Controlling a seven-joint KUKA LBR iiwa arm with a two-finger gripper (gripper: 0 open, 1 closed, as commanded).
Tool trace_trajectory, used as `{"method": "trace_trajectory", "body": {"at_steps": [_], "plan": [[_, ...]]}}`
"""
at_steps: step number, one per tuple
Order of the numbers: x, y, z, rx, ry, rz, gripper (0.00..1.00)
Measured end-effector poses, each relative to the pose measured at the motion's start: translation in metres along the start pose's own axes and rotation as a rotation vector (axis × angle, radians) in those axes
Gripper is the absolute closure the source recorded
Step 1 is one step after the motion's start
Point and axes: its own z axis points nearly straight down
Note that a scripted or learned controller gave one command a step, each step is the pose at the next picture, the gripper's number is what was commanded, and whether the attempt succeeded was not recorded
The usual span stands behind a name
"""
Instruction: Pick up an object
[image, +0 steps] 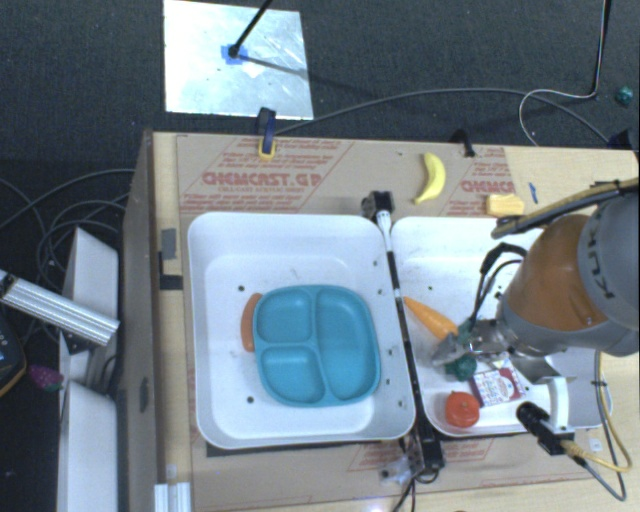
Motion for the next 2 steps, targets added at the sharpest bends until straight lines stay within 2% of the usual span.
{"method": "trace_trajectory", "body": {"at_steps": [1,2], "plan": [[0.001,-0.002,-0.007,0.010,0.004,-0.001,1.00],[0.081,0.053,-0.095,0.018,0.007,-0.002,1.00]]}}
